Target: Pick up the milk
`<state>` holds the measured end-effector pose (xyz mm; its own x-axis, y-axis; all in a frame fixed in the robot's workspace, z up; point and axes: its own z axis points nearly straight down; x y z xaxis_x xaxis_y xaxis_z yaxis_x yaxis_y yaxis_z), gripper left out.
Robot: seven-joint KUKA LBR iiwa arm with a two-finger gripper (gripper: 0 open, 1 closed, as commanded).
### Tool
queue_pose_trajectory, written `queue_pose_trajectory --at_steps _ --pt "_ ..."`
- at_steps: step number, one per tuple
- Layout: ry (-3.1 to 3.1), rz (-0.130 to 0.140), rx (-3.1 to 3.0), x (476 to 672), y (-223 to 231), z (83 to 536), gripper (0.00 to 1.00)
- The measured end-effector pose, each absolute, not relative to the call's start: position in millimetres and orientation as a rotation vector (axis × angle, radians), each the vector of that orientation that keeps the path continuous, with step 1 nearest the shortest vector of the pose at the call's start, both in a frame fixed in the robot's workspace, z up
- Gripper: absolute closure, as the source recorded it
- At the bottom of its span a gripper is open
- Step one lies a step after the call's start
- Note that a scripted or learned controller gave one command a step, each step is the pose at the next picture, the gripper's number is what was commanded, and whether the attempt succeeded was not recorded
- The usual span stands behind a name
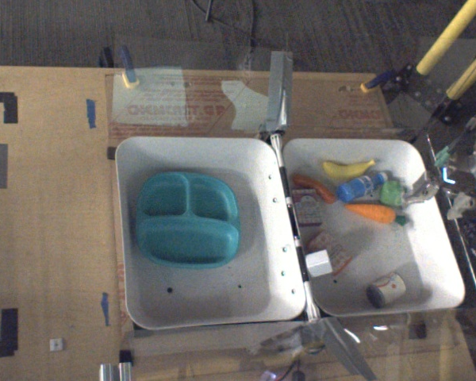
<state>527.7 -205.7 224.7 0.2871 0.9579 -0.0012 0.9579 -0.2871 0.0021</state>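
Two shallow white bins stand side by side, and the milk [318,262], a small white carton as far as I can judge, lies in the right bin [448,288], close to its left wall and toward the near side. A grey can [386,289] lies near it, not touching. The gripper [423,187] is at the far right side of the same bin, just beside a green object [391,192] and an orange carrot [374,213], well apart from the carton. Whether it is wide or narrow I cannot tell; nothing is seen held in it. In my judgement the task is hardly begun: approach, grasp and lift are all left. The teal divided plate [187,217] in the left bin [135,292] plays no part.
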Motion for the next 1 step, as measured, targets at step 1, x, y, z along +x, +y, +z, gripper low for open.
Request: queue_pose_trajectory --at_steps 1 --pt "1.977 0.002 2.452 478.6 -214.7 109.7 0.00"
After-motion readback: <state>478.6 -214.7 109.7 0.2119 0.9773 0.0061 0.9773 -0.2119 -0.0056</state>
